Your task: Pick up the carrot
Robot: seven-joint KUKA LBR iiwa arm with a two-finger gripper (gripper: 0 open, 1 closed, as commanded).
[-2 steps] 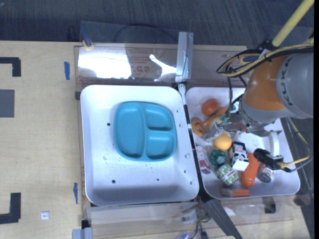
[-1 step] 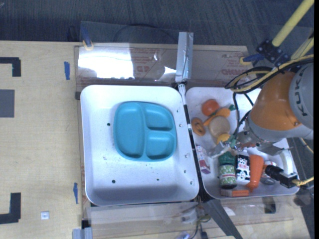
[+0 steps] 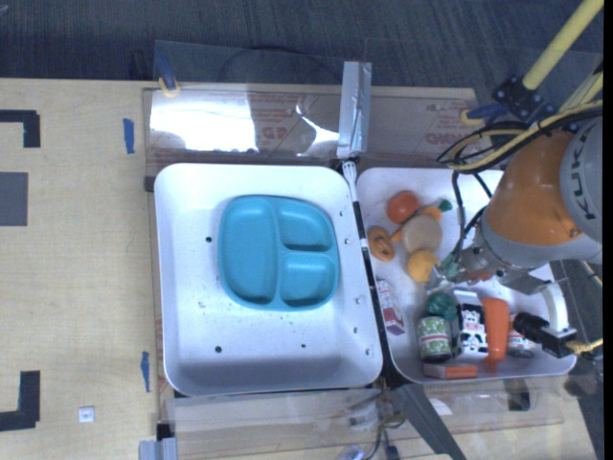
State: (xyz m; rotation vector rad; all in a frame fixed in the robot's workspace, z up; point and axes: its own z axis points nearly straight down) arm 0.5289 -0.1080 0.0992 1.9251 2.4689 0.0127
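Item: carrot (image 3: 496,330), orange. Location: right bin (image 3: 551,360), near corner, between a cow-patterned carton (image 3: 470,331) and the bin's right wall. Long axis runs roughly away-to-near, leaning slightly.

Tool (image 3: 466,270): above the bin's middle, partly masked by the wrist; how wide it stands cannot be told, nothing seen held. The carrot lies just near-right of it, apparently close.

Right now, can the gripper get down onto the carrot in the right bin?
Probably yes. The carrot lies with its top exposed near the front of the right bin, and the arm's wrist sits just above it. The black-and-white carton crowding its left side may hinder a clean grasp.
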